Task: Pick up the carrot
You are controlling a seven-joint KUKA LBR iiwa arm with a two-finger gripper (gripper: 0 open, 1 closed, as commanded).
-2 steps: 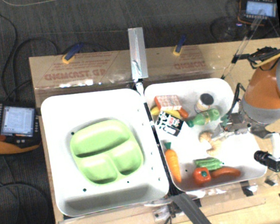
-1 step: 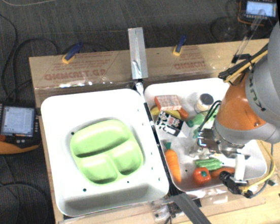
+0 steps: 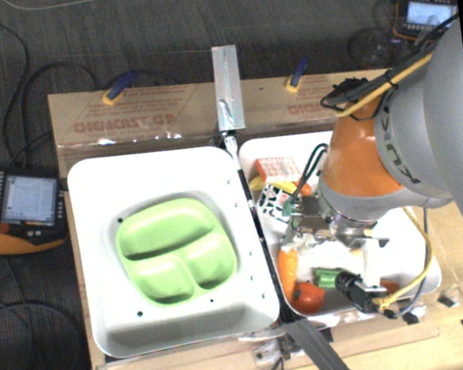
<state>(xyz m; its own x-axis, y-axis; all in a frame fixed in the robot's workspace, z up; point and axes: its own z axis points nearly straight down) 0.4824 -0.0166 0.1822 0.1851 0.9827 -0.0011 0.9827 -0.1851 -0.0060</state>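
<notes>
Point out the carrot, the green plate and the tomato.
carrot point(image 3: 288, 269): camera view, middle of its orange body, right bin.
green plate point(image 3: 175, 248): camera view, ridge between its compartments, left bin.
tomato point(image 3: 309, 297): camera view, top of its red skin, below the carrot.

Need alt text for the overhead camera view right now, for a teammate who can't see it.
The grey and orange arm reaches over the right bin, above a carrot, a red tomato-like item, a green object and a small box. The left bin holds a green divided tray.
</notes>
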